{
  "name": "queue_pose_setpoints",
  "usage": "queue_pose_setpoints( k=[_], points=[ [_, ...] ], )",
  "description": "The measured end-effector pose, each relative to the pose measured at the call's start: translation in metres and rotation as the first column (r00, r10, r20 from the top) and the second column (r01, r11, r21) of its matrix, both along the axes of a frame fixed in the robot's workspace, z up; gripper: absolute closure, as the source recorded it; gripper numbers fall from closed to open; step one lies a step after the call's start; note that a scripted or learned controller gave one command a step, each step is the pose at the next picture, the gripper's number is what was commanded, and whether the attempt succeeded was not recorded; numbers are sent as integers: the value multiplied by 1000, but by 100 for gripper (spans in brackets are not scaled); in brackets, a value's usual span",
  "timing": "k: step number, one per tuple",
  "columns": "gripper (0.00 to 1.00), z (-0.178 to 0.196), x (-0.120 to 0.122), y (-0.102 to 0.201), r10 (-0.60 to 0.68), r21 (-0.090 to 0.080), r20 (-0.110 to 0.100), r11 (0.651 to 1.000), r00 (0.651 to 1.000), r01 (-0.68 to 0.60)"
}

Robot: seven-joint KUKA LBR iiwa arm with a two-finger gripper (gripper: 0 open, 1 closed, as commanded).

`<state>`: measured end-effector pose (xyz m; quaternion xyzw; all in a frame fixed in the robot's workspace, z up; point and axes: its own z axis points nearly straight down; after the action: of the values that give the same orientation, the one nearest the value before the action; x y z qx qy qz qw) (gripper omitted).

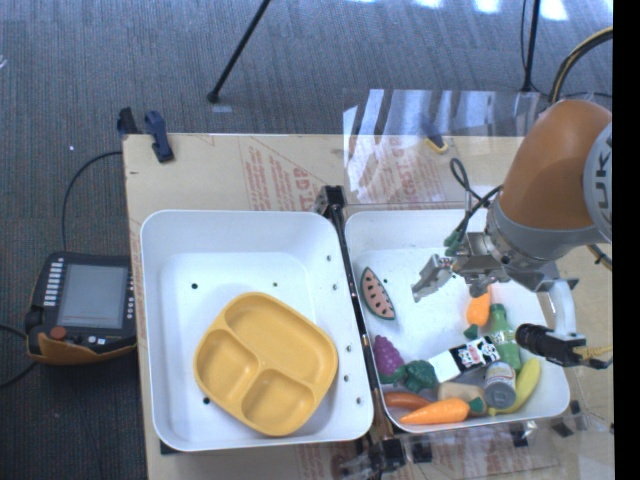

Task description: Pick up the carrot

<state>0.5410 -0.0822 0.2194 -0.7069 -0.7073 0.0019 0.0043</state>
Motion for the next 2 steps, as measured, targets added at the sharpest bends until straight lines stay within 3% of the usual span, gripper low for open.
queue_pose_setpoints(
  k=[1, 2],
  points=[
    [0, -51, 2, -75, 67, -1, -4, 998, 998, -67],
    [0, -134, 30, -122, -270, 12, -4, 963, 963, 270]
  ],
)
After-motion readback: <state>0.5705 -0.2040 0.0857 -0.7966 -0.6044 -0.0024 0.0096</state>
